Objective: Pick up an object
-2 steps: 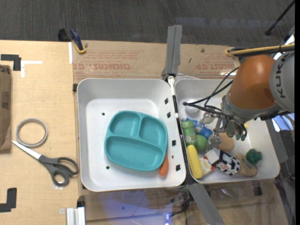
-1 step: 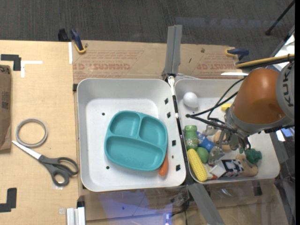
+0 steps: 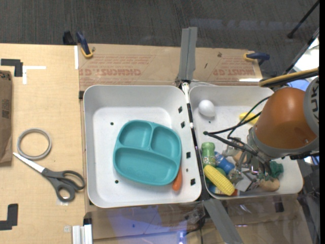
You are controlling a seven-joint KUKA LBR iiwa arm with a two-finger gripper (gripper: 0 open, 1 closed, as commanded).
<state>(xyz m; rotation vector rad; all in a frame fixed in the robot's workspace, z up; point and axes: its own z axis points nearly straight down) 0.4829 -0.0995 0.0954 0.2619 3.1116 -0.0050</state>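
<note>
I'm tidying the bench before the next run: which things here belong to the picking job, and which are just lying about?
Job:
gripper, down in the right bin
corn cob
green can
white ball
teal divided plate and carrot, left bin

Lying about:
scissors
tape roll
blue clamps

Partly hidden under the teal plate [image 3: 147,153]: an orange carrot [image 3: 176,181]. Covered by the arm [image 3: 284,121]: most of a yellow object [image 3: 247,117]. Too cluttered to identify: small items beside the corn [image 3: 219,180].
</note>
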